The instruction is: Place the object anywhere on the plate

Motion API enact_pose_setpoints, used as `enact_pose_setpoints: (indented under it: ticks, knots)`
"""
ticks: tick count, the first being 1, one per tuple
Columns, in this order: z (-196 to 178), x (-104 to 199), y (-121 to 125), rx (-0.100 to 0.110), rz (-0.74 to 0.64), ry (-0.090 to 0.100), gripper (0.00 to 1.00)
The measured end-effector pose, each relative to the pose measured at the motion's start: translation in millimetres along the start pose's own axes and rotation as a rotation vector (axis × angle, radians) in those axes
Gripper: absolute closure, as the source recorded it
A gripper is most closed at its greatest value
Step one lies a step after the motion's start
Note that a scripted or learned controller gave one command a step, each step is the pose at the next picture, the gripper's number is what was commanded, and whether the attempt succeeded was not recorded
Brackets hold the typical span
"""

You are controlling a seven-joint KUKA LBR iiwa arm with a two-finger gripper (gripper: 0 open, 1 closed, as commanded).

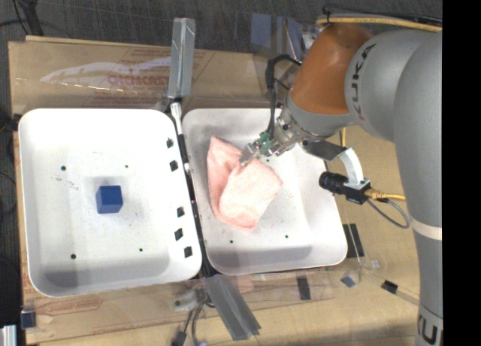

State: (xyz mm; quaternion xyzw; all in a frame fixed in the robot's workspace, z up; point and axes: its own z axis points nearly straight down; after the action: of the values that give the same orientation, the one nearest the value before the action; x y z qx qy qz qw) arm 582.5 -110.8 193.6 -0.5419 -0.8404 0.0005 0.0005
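Over the right bin (pixel 323 239), the end effector (pixel 259 147), state I cannot tell, meets a soft, limp pink cloth (pixel 240 186); pinch a raised fold.

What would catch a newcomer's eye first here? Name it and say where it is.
The big grey arm with its orange band crowds in from the right, its gripper at the upper edge of a crumpled pink cloth in the right bin. A small blue cube sits alone in the left bin.
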Motion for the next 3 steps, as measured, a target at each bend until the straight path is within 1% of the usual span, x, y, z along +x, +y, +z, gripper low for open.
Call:
enact_pose_setpoints:
  ticks: [1,2,3]
  knots:
    - [-38,0,1,0.000,-0.006,0.000,1.00]
    - [-48,48,12,0.001,-0.413,0.001,1.00]
    - [-37,95,26,0.000,-0.818,0.000,1.00]
